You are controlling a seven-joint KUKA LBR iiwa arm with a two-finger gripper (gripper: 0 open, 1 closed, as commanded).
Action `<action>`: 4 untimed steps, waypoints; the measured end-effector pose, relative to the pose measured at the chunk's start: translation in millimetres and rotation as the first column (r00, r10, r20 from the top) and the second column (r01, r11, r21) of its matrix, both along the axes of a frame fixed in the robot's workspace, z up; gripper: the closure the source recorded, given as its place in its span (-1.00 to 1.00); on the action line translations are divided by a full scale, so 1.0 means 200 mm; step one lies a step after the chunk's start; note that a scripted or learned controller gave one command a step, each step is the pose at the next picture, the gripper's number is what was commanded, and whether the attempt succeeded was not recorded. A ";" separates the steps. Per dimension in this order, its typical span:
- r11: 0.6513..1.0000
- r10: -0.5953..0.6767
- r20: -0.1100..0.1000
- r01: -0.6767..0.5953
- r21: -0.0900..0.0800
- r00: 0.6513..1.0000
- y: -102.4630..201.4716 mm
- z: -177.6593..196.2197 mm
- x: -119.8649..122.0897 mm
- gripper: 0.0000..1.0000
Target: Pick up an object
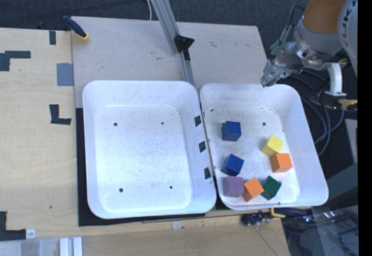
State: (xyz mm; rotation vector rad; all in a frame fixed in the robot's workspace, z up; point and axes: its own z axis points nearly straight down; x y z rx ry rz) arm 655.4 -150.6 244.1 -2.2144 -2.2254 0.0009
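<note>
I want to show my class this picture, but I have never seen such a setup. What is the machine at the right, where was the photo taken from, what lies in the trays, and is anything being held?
The photo comes from one camera fixed above a bench, looking down at a slant. The grey and orange machine is a robot arm reaching in from the right; its gripper hovers over the far rim of the right tray. I see nothing held in it. That tray holds seven small blocks: two blue, one yellow, two orange, one purple and one dark green. The left tray sits beside it.
</note>
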 end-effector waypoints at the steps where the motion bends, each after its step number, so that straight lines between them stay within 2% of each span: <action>1: 1.000 0.002 0.001 -0.002 0.001 1.000 0.28 0.03 -0.05 1.00; 3: 1.000 0.003 0.000 -0.003 0.001 1.000 0.85 0.06 -0.05 1.00; 4: 1.000 0.003 -0.001 -0.003 0.000 1.000 1.16 0.05 -0.10 1.00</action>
